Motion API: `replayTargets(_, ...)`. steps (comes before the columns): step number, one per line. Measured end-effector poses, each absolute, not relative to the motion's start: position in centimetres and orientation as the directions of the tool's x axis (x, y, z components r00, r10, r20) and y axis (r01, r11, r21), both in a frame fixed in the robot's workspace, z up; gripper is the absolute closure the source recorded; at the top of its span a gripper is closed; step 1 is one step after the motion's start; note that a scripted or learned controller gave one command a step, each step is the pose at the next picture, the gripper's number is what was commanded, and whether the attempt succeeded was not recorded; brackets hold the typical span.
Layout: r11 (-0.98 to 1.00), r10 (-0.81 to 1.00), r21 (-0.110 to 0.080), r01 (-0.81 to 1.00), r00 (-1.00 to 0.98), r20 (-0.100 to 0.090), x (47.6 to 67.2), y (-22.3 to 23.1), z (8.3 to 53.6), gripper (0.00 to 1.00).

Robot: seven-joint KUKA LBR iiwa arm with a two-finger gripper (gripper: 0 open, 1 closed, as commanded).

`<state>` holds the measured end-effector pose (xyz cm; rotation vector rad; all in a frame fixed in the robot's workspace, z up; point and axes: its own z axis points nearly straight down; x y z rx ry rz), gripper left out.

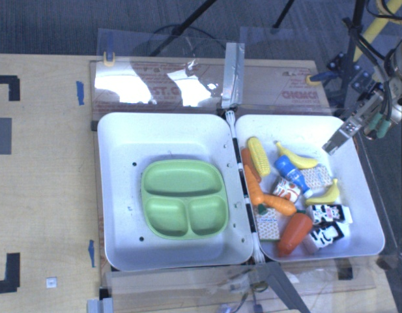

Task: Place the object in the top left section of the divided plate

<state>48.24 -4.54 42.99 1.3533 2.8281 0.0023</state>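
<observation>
The green divided plate (184,198) lies in the left bin (116,149), with one long section across its far side and two smaller ones in front; nothing lies on it. In the right bin (367,207) sits a pile of toy food: a corn cob (258,156), a yellow banana (297,159), a blue bottle (292,173) and an orange carrot (277,204). My gripper (334,143) hangs over the right bin's far right corner, above and to the right of the pile, and nothing shows in it.
Also in the pile are a second banana (328,193), a fat carrot (294,233), a long carrot (251,178), a black-and-white box (328,224) and a red-and-white can (287,190). A ridge (240,175) divides the bins. A clear panel (161,77) stands behind them.
</observation>
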Motion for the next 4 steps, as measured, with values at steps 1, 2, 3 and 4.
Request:
replayTargets(1,0.742,0.671,0.001,0.671,-0.742,0.0,48.0,-2.9,22.4,1.0)
replayTargets(2,0.753,0.658,0.0,0.658,-0.753,0.002,50.2,-1.3,19.4,1.0)
replayTargets(3,0.58,0.815,0.003,0.815,-0.58,-0.004,48.0,-10.0,22.1,1.0)
replayTargets(4,0.579,0.815,0.002,0.815,-0.579,-0.002,49.6,-9.7,30.1,1.0)
